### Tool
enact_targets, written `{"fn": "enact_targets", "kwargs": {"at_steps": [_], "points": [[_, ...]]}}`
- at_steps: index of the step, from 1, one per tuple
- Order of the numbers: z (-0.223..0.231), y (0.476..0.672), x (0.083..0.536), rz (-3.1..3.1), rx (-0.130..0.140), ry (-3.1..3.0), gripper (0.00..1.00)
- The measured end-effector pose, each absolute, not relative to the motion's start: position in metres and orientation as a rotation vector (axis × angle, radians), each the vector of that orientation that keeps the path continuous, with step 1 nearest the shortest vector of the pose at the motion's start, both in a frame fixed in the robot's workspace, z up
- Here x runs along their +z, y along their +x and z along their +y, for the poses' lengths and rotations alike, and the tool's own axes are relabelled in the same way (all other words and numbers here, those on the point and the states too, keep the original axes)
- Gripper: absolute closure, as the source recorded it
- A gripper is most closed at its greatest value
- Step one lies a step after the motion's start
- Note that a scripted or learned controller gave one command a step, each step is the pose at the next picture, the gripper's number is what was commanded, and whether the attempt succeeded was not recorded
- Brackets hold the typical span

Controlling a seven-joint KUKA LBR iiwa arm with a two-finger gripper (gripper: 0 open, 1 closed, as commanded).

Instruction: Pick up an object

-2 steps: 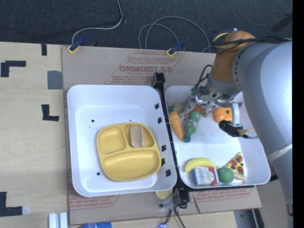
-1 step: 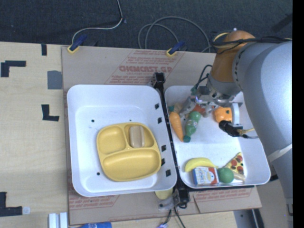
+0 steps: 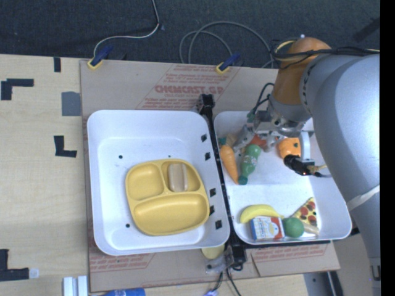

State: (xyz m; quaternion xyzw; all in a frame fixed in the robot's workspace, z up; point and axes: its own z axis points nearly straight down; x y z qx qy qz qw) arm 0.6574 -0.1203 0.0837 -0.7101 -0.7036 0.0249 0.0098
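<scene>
Seven or so candidates in the right bin (image 3: 336,217). Near the divider, a carrot (image 3: 229,163) with a green bottle (image 3: 249,161) just beside it, the two close enough to be touching. Further right, an orange fruit (image 3: 287,147). Along the near wall, a banana (image 3: 260,213), a small carton (image 3: 266,229), a green ball (image 3: 294,227) and a pizza slice (image 3: 307,212), packed close together. In the left bin (image 3: 102,165), just a yellow plate (image 3: 165,199) with a brown piece (image 3: 178,177) in one of its upper compartments.

Looks like the approach step, judging by the gripper (image 3: 263,133) low over the far end of the right bin, just above the carrot and bottle. Cannot tell whether open or shut (wrist and cabling hide the tip from this slant). Nothing seen held, so no claim of a grasp.

For the next move: settle on one target, most likely the bottle or the carrot as the nearest. Calls for coming down square over the chosen body, across its narrow width and not along it. Needs care with the neighbour, since a slanted descent could nudge both and pinch neither. Also worth minding the divider, close on the carrot's side. Then close and lift straight up.
</scene>
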Motion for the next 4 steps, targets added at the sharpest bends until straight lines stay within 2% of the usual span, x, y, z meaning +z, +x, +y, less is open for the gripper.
{"fn": "enact_targets", "kwargs": {"at_steps": [1, 2, 3, 4], "points": [[-0.12, 0.655, 0.091, -2.188, 0.088, -2.211, 1.0], [-0.12, 0.656, 0.092, -2.191, 0.085, -2.213, 0.0], [-0.139, 0.66, 0.082, -2.181, 0.038, -2.19, 0.0], [-0.155, 0.66, 0.082, -2.182, 0.035, -2.189, 0.0]]}}
